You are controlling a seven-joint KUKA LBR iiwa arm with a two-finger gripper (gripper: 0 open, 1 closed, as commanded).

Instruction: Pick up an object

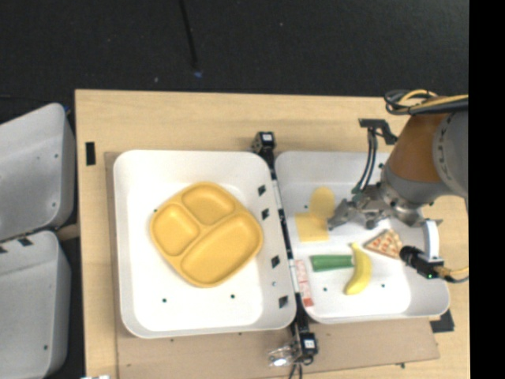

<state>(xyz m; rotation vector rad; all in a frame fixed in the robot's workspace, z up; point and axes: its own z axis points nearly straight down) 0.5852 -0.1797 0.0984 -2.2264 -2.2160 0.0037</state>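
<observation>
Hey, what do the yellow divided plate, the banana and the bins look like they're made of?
The divided plate looks like molded plastic: uniform yellow, smooth, with soft rounded compartment ridges. The banana is probably a plastic toy, judging by its flat, even yellow, though real fruit can't be ruled out. The left bin and right bin seem to be thin formed white plastic, slightly glossy with rounded corners.

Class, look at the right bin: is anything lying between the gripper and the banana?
The gripper is above the banana. The green block lies just left of the banana, off the direct line, so nothing visible blocks it.
</observation>
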